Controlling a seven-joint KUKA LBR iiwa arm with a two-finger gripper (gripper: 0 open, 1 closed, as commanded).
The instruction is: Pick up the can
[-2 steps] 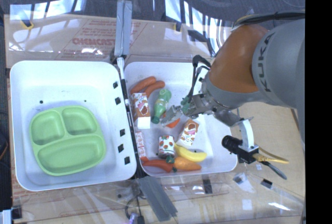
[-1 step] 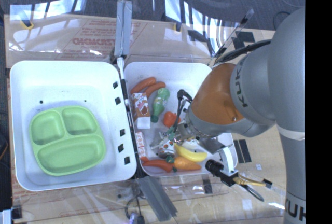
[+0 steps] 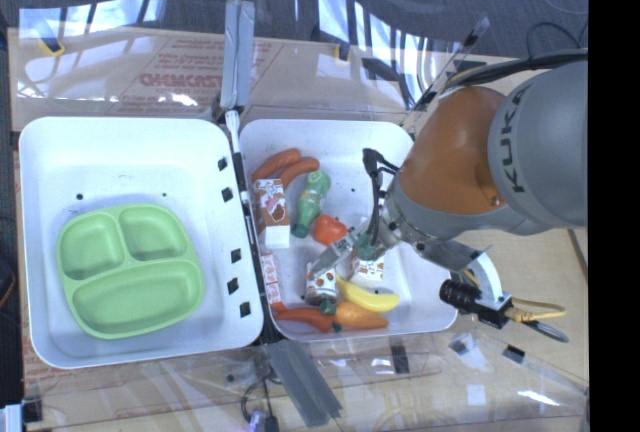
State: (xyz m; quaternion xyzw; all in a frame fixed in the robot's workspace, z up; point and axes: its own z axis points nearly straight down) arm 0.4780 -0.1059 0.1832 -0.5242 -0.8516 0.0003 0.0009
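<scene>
Tool [image 3: 352, 250] low in right bin [image 3: 400, 135], over can [image 3: 325, 282], near banana [image 3: 368, 297]

Matt green plastic tray [image 3: 130, 270]; glossy white bins [image 3: 120, 145]

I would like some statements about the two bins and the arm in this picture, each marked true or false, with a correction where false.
1. The green divided plate lies in the left bin. True.
2. The toy food is piled in the left bin. False: the food lies in the right bin.
3. A yellow banana lies near the front of the right bin. True.
4. The arm reaches over the left bin. False: it hangs over the right bin, with the gripper down among the food.
5. The green bottle lies on the plate. False: it lies in the right bin, beside the sausages.
</scene>
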